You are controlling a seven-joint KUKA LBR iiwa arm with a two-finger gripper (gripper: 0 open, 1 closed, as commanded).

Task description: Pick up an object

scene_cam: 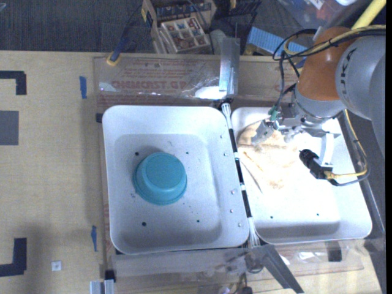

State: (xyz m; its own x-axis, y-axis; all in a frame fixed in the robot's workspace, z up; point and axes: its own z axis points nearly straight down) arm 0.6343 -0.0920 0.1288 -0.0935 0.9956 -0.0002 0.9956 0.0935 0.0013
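Note:
A teal bowl [160, 177] lies upside down in the middle of the left bin [122, 127]. In the right bin [318, 219], a flat pale tan object [269, 161] is spread over the far left part of the floor. My gripper [274, 132] hangs low over the far end of that tan object, at the bin's back left corner. The grey arm with its orange band [321, 72] comes in from the upper right. Overexposure on the white floor blurs the gripper's tips.
A black connector with a yellow cable [313, 164] hangs from the wrist over the right bin. The ridge between the bins [239, 170] runs just left of the gripper. A clear plastic sheet [159, 84] lies behind the left bin.

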